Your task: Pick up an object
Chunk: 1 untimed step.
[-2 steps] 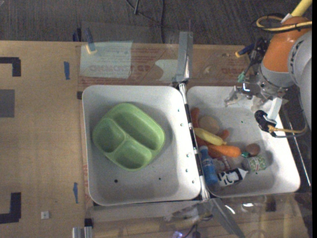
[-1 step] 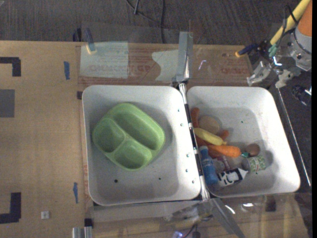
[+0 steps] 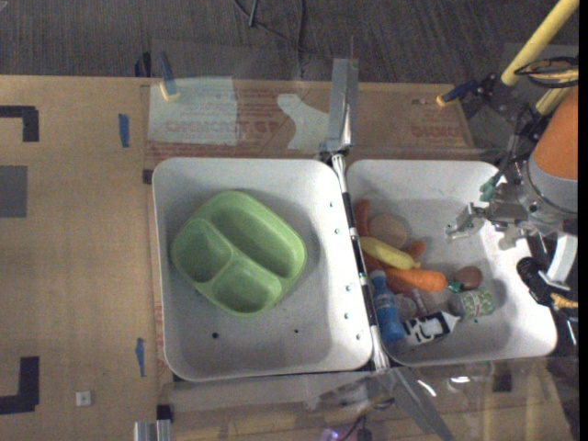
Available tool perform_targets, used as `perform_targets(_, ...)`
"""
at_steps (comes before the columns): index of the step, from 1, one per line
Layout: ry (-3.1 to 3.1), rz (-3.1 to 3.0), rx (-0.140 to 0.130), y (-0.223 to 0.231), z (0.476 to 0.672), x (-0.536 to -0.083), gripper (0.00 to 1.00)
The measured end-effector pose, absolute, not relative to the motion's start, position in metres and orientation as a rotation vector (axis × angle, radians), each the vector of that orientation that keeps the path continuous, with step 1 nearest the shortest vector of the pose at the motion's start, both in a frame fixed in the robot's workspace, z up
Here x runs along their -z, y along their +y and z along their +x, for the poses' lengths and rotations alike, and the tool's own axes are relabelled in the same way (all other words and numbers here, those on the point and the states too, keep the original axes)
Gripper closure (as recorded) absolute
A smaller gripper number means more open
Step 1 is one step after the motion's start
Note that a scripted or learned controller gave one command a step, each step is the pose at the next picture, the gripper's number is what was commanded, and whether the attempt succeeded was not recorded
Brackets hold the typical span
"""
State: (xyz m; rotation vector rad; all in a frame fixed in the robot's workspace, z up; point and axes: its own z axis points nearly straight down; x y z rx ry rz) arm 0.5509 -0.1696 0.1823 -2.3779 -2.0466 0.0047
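Observation:
The right bin (image 3: 432, 186) holds a heap of toy food along its left and front sides. In it lie an orange carrot (image 3: 418, 279), a yellow banana (image 3: 388, 253), a tan round piece (image 3: 389, 228), a blue bottle (image 3: 385, 306), a black-and-white carton (image 3: 430, 328), a green can (image 3: 475, 302) and a small brown ball (image 3: 469, 276). My gripper (image 3: 484, 226) hangs over the bin's right half, up and to the right of the heap. It is open, with nothing between its fingers. The brown ball is the nearest item, just below it.
The left bin (image 3: 184, 338) carries a green divided plate (image 3: 239, 251). A metal divider (image 3: 354, 265) runs between the bins. The arm's orange band (image 3: 562, 145) and cables crowd the right edge. A yellow pole (image 3: 542, 30) slants at the top right.

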Motion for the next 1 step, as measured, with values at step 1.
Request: perform_targets(1, -2.18, -2.259, -0.001, -0.1506, 0.5084, -0.0932, 0.0)
